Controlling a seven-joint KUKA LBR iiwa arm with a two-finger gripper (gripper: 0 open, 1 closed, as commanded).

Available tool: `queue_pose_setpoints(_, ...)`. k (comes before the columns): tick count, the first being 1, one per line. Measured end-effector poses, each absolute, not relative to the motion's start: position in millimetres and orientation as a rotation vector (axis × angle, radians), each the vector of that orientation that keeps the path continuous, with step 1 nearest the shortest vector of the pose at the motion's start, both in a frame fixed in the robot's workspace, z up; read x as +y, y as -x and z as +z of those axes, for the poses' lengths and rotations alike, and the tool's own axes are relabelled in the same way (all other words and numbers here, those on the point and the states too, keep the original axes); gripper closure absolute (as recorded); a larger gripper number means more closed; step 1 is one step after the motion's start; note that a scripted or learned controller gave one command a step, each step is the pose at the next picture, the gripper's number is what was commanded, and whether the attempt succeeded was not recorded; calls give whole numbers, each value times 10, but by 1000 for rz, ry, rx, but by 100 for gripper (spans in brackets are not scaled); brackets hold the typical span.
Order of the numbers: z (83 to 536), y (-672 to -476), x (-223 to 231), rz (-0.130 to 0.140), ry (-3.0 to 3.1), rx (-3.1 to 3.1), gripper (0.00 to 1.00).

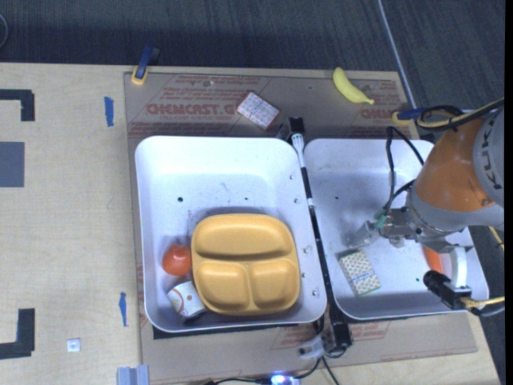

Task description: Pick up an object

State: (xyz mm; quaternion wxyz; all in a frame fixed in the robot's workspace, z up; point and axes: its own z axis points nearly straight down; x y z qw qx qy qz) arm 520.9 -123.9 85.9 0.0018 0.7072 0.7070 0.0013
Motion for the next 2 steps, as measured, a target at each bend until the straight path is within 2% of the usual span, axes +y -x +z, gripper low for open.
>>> queue_pose_setpoints(1,858,-4802,-988,4,-2221,2220,0)
queue_pose_setpoints(2,857,-4804,-950,3,-2221,2217,0)
